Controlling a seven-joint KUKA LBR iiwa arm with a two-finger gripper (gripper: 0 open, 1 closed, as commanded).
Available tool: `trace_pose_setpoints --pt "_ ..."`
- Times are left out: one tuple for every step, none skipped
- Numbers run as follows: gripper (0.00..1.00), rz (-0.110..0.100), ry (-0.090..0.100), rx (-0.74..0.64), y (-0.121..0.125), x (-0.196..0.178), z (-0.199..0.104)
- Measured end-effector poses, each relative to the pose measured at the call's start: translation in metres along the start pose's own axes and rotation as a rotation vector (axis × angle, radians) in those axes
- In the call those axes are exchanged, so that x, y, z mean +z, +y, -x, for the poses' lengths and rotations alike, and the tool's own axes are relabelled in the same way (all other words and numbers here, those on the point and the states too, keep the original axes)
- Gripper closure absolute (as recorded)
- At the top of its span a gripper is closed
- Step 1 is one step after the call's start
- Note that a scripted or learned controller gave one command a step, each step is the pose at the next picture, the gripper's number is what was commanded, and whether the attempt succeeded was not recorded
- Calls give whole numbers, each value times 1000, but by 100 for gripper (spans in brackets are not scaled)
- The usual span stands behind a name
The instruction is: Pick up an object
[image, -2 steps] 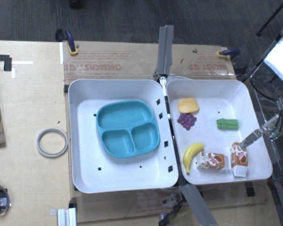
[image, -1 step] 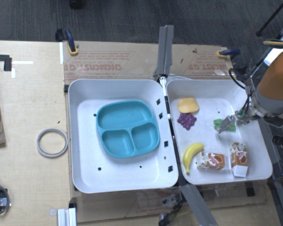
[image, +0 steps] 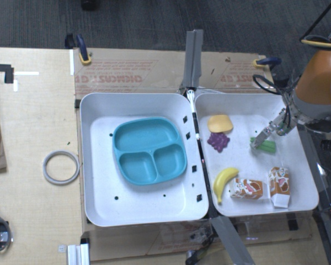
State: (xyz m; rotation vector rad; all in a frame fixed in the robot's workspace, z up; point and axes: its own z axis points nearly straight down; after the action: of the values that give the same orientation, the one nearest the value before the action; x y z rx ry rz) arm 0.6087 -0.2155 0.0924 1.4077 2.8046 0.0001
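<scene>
Now fingers (image: 263, 141) touching green object (image: 266, 146) in right bin (image: 309, 164); apart or clamped, cannot tell.

Dark grey carpeted floor (image: 154, 10) far above the end effector; pale wooden bench (image: 33, 120) well to its left; brown cardboard sheet (image: 132, 70) up-left.

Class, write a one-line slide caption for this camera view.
Gripper reaches a green object in the right bin; blue tray sits left.

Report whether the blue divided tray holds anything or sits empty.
Empty. The blue divided tray in the left bin shows bare blue floor in all three compartments; nothing lies in it.
</scene>
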Motion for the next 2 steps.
trace_pose_setpoints --pt "0 -1 1 -68 -25 0 -21" --pt "0 -2 3 147 -48 1 -33"
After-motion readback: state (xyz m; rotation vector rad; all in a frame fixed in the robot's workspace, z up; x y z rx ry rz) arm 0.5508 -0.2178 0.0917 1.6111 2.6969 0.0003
